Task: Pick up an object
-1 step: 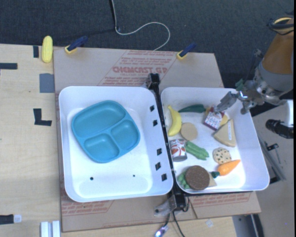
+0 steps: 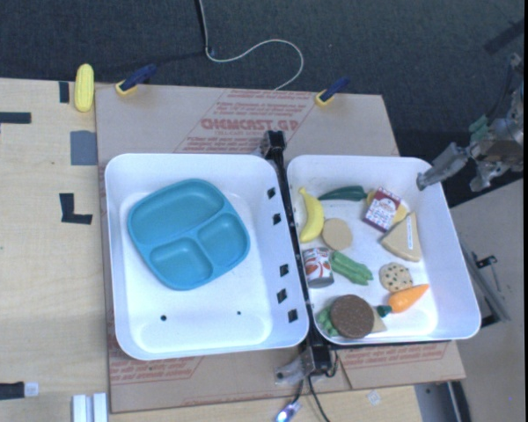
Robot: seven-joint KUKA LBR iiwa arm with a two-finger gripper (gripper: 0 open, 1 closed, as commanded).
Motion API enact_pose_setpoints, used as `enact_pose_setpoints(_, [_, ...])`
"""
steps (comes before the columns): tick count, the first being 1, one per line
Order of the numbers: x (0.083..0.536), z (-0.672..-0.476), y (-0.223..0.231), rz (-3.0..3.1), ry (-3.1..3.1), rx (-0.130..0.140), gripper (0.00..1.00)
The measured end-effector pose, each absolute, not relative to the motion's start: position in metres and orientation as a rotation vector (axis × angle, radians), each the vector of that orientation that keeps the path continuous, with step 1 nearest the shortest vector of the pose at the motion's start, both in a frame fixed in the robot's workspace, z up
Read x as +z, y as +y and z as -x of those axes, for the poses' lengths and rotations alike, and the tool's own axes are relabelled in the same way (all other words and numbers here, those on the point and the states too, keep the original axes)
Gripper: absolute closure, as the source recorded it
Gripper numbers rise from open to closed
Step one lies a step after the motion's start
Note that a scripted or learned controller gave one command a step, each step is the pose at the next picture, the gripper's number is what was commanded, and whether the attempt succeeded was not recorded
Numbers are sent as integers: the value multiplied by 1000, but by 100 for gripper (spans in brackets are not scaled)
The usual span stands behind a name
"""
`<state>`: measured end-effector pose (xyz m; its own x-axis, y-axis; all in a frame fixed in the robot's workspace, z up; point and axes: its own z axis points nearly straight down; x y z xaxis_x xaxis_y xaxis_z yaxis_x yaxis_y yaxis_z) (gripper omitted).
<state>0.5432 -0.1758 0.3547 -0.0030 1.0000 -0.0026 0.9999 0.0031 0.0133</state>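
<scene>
Two white bins sit side by side on the surface. The left bin [image 2: 132, 323] carries a blue plate [image 2: 188, 232], moulded plastic, three compartments. The right bin [image 2: 453, 262] carries toy food: a banana [image 2: 311, 215] by its left wall, a green pepper [image 2: 341, 193] near the far edge, a red carton [image 2: 382, 209], a pale cheese wedge [image 2: 405, 238], a round cracker [image 2: 337, 234], a small can [image 2: 318, 266], a green pod [image 2: 351, 268], a speckled cookie [image 2: 394, 276], a carrot [image 2: 408, 298], and a dark burger [image 2: 351, 316] at the near edge. All look smooth, hard plastic.

Task not begun, by the look of it: every item lies loose in the bin. The gripper [image 2: 462, 161] hovers over the right bin's far right corner, apart from all items. Its state is too blurred to tell. Reach, descent, grasp and lift all remain.
</scene>
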Motion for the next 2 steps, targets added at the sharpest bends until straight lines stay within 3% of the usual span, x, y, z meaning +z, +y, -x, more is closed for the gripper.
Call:
enact_pose_setpoints(1, [453, -516, -109, -2207, 2224, 13, 0])
enact_pose_setpoints(2, [457, -516, -112, -2218, 2222, -2, 100])
